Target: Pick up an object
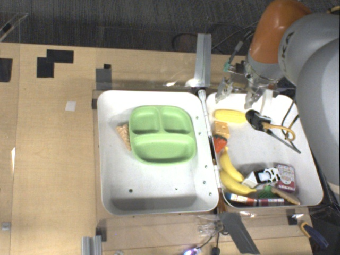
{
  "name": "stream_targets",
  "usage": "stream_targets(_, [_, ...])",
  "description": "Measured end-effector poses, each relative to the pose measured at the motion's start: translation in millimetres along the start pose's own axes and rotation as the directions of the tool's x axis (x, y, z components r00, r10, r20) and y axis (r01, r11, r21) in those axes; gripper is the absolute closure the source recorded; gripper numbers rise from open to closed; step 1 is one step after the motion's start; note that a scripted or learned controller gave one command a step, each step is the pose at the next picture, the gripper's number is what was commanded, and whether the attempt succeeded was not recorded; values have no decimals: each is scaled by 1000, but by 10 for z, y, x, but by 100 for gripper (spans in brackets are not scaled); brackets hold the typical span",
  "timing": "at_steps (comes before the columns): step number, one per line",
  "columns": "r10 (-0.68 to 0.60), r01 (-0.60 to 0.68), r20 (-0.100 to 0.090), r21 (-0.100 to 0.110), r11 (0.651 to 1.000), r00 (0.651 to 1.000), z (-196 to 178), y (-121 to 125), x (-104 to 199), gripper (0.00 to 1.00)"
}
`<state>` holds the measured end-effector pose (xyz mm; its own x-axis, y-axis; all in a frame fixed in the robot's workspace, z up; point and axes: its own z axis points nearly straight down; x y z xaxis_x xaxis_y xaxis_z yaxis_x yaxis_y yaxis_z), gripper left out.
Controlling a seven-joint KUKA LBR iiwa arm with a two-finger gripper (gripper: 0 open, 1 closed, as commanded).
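Progress: nothing picked yet; every item lies in a bin, so the whole grab and lift is left.
Claw: gripper (238, 93) hangs over the far end of the right bin (300, 158), looks spread wide, nothing between the fingers.
Arm: grey arm (313, 52) with orange band comes in from the right, above the right bin's far corner.
Likely target: yellow piece (229, 116), my guess because it lies nearest, just on the near side of the claw.
Target place: far left part of the right bin, close to the wall shared with the left bin (109, 158).
Target look: smooth, bright yellow, rounded oblong, lying flat crosswise; seems small enough for the claw; can't tell hard or soft.
Target neighbours: orange piece (220, 130) touching or just beside it on the near side; exact contact unclear.
Other right bin items: banana (229, 170) along the left wall, markers (255, 200) by the near wall, small box (285, 177) and black and white item (268, 176) near the near right corner.
Left bin items: green plate (161, 134) with three sections, centre; tan thing (123, 135) poking out at its left edge.
Left to do: lower onto one item, close, lift clear.
Risk: target sits by the wall and the orange piece, so a finger may hit either.
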<state>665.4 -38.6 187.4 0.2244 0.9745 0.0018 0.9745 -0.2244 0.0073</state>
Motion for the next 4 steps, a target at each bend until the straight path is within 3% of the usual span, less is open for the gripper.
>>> stream_targets(1, [-120,120,1,3,993,993,12,-326,-444,0])
stream_targets(2, [-260,260,1,-8,966,966,946,-18,-449,0])
stream_targets(3, [-260,260,0,-12,966,966,818,-3,-441,100])
stream_targets(4, [-256,256,5,-9,967,967,819,-6,-482,0])
